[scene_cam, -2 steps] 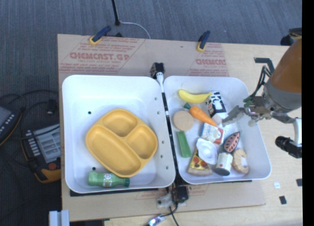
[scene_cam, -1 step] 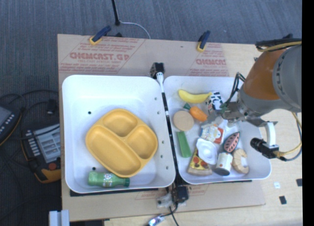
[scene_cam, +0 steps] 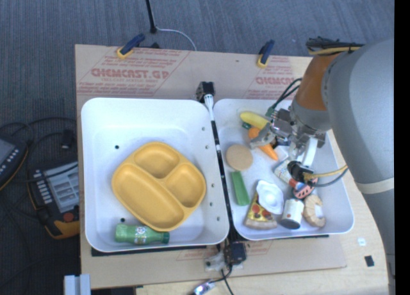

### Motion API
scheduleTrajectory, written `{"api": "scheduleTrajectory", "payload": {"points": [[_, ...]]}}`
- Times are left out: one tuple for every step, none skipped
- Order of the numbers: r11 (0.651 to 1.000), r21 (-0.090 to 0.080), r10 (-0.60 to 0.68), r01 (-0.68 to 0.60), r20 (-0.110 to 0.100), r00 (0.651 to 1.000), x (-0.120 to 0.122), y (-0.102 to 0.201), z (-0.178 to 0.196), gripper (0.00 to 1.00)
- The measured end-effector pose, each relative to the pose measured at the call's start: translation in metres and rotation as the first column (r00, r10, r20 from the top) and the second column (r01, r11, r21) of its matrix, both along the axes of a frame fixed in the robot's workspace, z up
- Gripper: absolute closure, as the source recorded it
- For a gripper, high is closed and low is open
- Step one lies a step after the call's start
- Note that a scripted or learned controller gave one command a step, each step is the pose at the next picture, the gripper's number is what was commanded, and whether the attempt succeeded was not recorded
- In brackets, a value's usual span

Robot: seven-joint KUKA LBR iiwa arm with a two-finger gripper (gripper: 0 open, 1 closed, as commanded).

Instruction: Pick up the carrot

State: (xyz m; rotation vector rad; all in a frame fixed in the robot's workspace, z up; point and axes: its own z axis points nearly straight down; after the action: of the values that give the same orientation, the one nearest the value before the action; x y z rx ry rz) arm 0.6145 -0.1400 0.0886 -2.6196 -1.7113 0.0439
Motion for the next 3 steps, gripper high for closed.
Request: {"api": "scheduleTrajectory", "payload": {"points": [[1.000,0.000,-0.001,0.001,-0.010,1.000,-0.002,-0.001,0.009,1.00],[0.997,0.003,-0.071,0.071,0.032,0.997,0.054,0.053,0.130,1.00],[0.991,0.005,0.133,-0.133,0.029,0.991,-0.027,0.011,0.008,1.00]]}}
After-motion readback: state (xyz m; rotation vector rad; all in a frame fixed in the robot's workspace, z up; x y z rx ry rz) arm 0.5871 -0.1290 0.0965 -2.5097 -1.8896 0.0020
